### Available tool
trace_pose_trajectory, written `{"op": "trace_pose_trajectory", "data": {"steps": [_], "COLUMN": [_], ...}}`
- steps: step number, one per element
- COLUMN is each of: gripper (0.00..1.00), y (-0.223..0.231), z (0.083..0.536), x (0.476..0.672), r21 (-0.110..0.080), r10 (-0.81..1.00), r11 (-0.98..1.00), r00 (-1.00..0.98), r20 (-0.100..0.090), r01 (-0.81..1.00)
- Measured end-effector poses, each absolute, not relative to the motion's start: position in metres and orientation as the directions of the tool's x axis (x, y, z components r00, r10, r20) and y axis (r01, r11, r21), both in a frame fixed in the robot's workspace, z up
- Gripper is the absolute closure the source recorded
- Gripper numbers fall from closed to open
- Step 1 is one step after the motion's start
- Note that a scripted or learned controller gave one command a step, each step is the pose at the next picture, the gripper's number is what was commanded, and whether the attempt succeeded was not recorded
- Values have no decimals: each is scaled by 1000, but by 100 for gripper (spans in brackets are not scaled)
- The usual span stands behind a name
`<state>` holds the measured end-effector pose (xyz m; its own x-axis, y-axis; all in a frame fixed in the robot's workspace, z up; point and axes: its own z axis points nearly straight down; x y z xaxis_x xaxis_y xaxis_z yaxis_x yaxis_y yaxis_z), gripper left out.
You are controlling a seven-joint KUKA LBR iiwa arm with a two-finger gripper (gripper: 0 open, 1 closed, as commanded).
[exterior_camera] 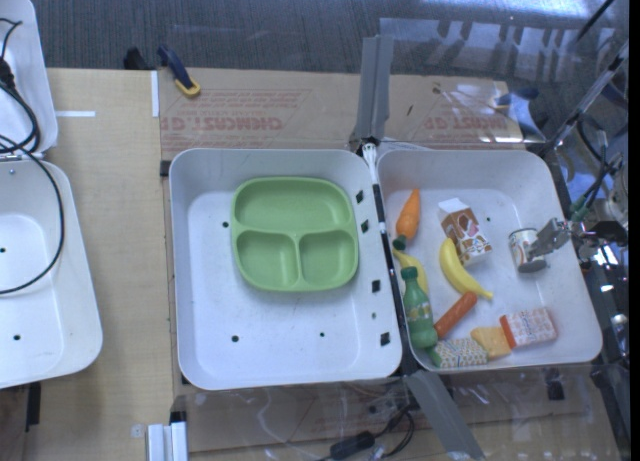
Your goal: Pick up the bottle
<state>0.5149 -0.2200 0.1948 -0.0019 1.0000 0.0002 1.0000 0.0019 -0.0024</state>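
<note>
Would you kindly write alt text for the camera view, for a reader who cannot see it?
A green bottle lies in the right bin against its left wall, among carrots, a banana and small cartons. The gripper hangs over the same bin, near a tin can. The left bin holds a green divided tray.

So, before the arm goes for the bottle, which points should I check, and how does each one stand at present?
1. Bottle located: ok, it lies in the right bin against the left wall, green with a yellow cap.
2. Space around the bottle: not ok, an orange carrot and a banana lie close beside it.
3. Hand free of other things: cannot tell, it sits at a silver can.
4. Hand above the bottle: not ok, it is on the bin's far right side.
5. Green tray out of the way: ok, it sits in the left bin.
</note>
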Motion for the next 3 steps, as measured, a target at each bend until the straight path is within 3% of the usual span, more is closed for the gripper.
{"op": "trace_pose_trajectory", "data": {"steps": [1, 2, 3], "gripper": [0, 100, 100], "y": [-168, -169, -85], "z": [91, 100, 191], "x": [477, 477, 478], "r21": [-2, -2, -2], "r10": [999, 1000, 1000], "r11": [34, 30, 2], "r00": [-34, -30, -2], "r20": [1, 1, -1], "r01": [999, 1000, 1000]}}
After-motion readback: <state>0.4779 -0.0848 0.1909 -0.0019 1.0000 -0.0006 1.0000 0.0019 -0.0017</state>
